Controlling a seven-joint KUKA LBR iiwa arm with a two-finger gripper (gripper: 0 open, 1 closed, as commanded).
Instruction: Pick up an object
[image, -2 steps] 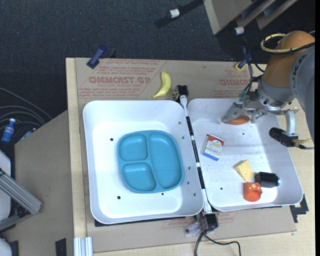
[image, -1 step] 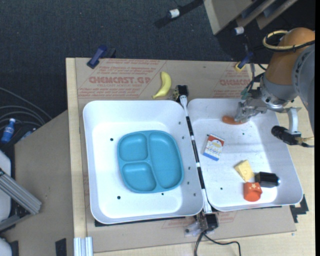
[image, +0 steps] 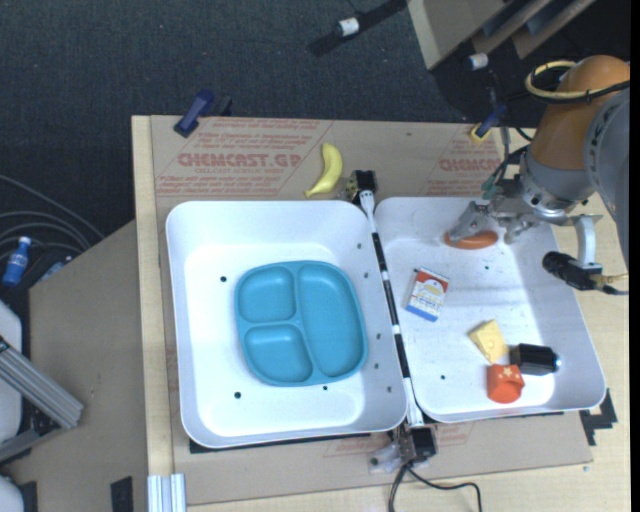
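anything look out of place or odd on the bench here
The yellow banana lies outside both bins, on the board behind the left bin, while the other small things sit in the right bin. The pincer is over an orange disc-like thing there.

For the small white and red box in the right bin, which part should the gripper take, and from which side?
Probably the box's two long edges, coming straight from above: it lies flat on the right bin's floor, slightly turned, with free space all around.
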